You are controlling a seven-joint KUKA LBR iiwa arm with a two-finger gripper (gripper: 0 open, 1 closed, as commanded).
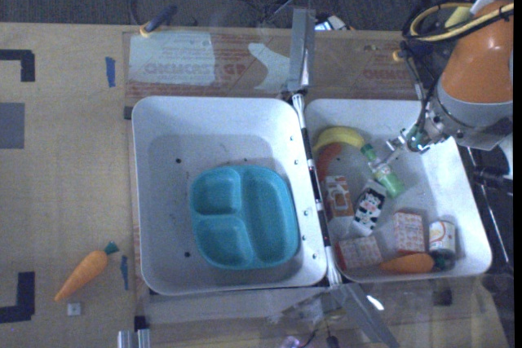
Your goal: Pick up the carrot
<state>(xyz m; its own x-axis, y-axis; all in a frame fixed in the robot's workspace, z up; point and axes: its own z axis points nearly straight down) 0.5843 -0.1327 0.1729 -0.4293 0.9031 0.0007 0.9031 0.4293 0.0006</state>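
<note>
I see the pincer [418, 138] hanging over the upper part of the right bin [469, 183], but I cannot tell how it stands. The carrot [81, 273] lies on the bench [57, 175] far to the pincer's left and lower in view, outside the left bin [155, 122] with its blue divided tray [243, 216].

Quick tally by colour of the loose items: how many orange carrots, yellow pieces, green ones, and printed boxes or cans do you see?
Orange carrots: 2, one on the bench, one in the right bin
Yellow banana: 1
Green bottle: 1
Printed boxes and cans: 5, counted roughly
Total: 9
</note>
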